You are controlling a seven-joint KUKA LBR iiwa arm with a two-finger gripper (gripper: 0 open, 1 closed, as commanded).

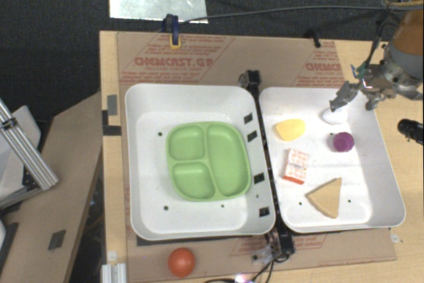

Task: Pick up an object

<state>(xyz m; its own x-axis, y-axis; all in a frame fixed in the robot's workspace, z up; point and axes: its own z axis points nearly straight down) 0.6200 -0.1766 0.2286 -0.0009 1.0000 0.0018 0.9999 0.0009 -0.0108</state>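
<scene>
- Hand (pixel 358 95): positioned over the far right corner of the right bin (pixel 391 199); the two fingers are spread apart with nothing between them; the left fingertip sits just above a small white object (pixel 334 116).
- Arm (pixel 405 53): grey, with an orange band at the top; enters over the right edge of the counter (pixel 126 63).
- Right bin contents: small white object near the far edge, just below the hand; yellow object (pixel 290 129) toward the far left part of the bin; purple ball (pixel 342 141) to the right of the yellow object, well apart from it; red-and-white carton (pixel 296 165) near the bin's middle, close to its left wall; tan wedge (pixel 324 197) toward the near edge, lying flat.
- All five objects lie apart from one another; none is lifted.
- Left bin (pixel 142 109): holds a green compartment tray (pixel 208 160) with three sections, lying flat in the bin's centre.
- Counter: an orange ball (pixel 181 261) rests near the counter's near edge, outside the left bin, beside its near left corner; a blue-and-yellow clamp (pixel 172 30) grips the far edge of the counter.
- The two bins touch along their shared inner walls; black clips (pixel 252 136) sit along that junction.
</scene>
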